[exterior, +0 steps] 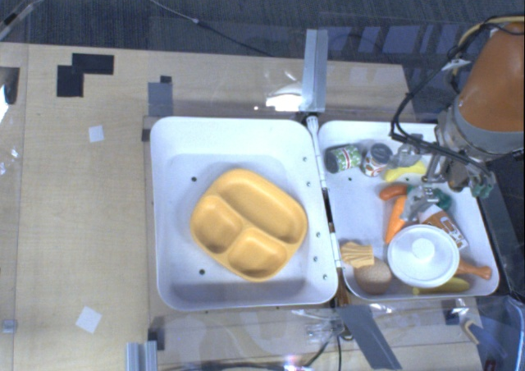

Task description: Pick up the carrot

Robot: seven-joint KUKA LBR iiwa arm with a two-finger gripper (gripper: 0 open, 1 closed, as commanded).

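Observation:
The carrot (395, 219) is a slim orange piece lying nearly upright in the view, in the middle of the right bin (354, 212). Its lower end meets the rim of a white bowl (422, 254). My gripper (425, 196) hangs low over the right bin, just right of the carrot's upper end and very close to it. The grey arm with its orange band (495, 90) comes in from the right. I see nothing clearly held.
The right bin is crowded: a small can (345, 158), a yellow banana-like piece (406, 172), a short orange-red piece (392, 192), a bread slice (357, 254), a brown potato (373, 278) and an orange piece (476, 269). In the left bin (172, 197) lies a yellow divided plate (248, 222).

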